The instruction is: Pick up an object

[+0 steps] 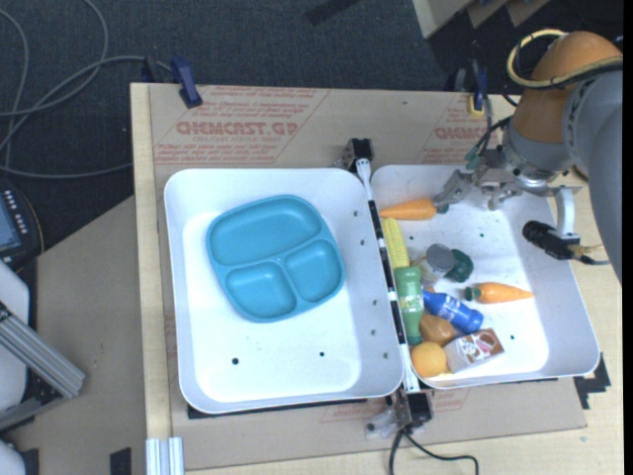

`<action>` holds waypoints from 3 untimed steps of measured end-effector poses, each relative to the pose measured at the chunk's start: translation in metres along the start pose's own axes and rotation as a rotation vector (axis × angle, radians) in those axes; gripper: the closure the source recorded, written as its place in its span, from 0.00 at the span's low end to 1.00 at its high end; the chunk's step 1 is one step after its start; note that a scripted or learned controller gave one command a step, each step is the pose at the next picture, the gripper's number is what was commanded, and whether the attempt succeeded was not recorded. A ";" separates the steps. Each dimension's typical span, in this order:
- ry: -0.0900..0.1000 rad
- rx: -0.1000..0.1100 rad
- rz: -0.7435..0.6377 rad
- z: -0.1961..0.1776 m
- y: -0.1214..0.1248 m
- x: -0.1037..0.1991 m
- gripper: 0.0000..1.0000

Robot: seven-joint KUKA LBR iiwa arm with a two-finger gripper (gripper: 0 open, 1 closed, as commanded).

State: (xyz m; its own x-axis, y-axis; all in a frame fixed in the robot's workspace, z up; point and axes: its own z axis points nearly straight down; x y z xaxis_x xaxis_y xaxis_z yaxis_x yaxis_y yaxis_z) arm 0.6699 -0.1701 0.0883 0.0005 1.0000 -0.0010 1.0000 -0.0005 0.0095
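Slim orange carrot [407,209] with tapered tip beside pincer [475,188].

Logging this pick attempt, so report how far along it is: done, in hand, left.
Done: the arm has reached over the right bin, with the gripper at its far edge, near one carrot. In hand: nothing visibly between the fingers; whether they are open or shut cannot be told. Left: the grasp and lift. The other carrot, the blue bottle and the corn lie in the bin.

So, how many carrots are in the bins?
2. One carrot lies at the right bin's far left corner; the other lies mid-bin, right of the pile. The pile may hide more.
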 end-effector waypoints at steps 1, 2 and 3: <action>0.004 0.014 -0.001 0.003 -0.066 0.040 0.00; 0.003 0.014 0.001 0.003 -0.097 0.043 0.00; 0.001 0.009 0.001 -0.008 -0.095 0.043 1.00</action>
State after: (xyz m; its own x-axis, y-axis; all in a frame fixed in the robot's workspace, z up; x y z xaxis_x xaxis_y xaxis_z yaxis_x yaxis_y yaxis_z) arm 0.5748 -0.1275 0.0949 0.0011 1.0000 0.0005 1.0000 -0.0011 0.0007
